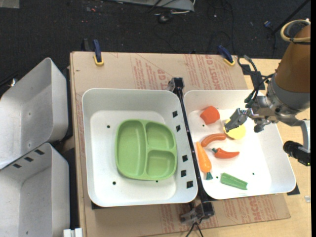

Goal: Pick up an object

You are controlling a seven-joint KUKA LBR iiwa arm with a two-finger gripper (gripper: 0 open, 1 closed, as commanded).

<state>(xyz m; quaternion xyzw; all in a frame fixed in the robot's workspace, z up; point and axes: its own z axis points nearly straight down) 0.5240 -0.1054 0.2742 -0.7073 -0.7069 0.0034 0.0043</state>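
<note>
The bench (128,65) is a brown board carrying two shallow white bins side by side. The left bin (94,147) holds a green divided tray (146,149) with three compartments. The right bin (276,177), taken here as the landmark, holds all the small things.

The arm (296,68) comes in over the right bin's far right corner, its orange band cut off by the picture's edge. The tool (244,121) hangs above the middle of that bin, and I cannot tell how wide it stands, since dark linkage and cables clutter it.

A yellow round object (236,132), perhaps a lemon, lies near the bin's middle, directly under the tool's left finger and partly hidden by it; whether they touch is unclear. An orange carrot (204,158) lies along the bin's left wall. A green pod-like piece (233,180) sits toward the bin's near edge. An orange-red lump (210,114) rests left of the yellow object. A curved orange sausage-like piece (212,139) and a red chili pepper (226,153) lie just below it.
</note>
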